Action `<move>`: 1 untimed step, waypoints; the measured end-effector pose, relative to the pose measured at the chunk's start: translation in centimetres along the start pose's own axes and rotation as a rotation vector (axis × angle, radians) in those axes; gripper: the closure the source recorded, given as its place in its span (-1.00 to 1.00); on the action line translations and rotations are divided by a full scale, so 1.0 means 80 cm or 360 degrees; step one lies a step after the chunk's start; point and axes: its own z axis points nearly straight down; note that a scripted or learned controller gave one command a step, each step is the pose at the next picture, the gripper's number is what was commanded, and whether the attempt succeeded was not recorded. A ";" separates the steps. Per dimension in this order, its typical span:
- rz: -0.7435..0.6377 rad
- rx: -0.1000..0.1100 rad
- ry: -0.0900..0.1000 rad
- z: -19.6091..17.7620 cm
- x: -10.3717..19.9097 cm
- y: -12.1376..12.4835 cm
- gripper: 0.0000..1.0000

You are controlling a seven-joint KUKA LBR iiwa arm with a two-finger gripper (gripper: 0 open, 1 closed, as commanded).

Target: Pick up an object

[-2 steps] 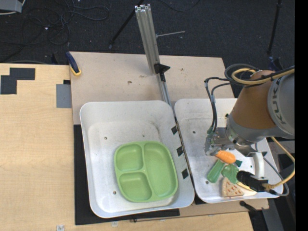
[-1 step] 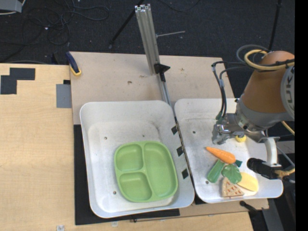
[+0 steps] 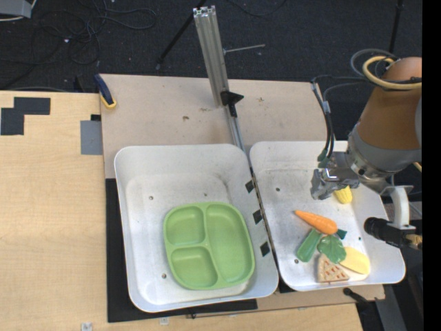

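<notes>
My gripper [image 3: 326,183] hangs low over the right bin [image 3: 282,185], near its right side. A small yellow toy [image 3: 343,196] lies right beside the gripper's lower right, touching or nearly touching it. Just below lies an orange carrot [image 3: 317,221]. Further toward the bin's front corner are a green pickle [image 3: 307,246], a dark green leafy piece [image 3: 333,249], a yellow wedge [image 3: 356,261] and a brown waffle triangle [image 3: 332,272]. I see nothing held by the gripper.
The left bin [image 3: 138,185] holds a light green divided plate [image 3: 207,245]. An aluminium post [image 3: 212,54] rises behind the bins. The arm's orange-banded wrist [image 3: 393,116] looms over the right bin's right edge. A black fixture [image 3: 389,232] sits there too.
</notes>
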 end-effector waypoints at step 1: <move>-0.0003 0.0005 0.0001 0.021 0.064 0.026 1.00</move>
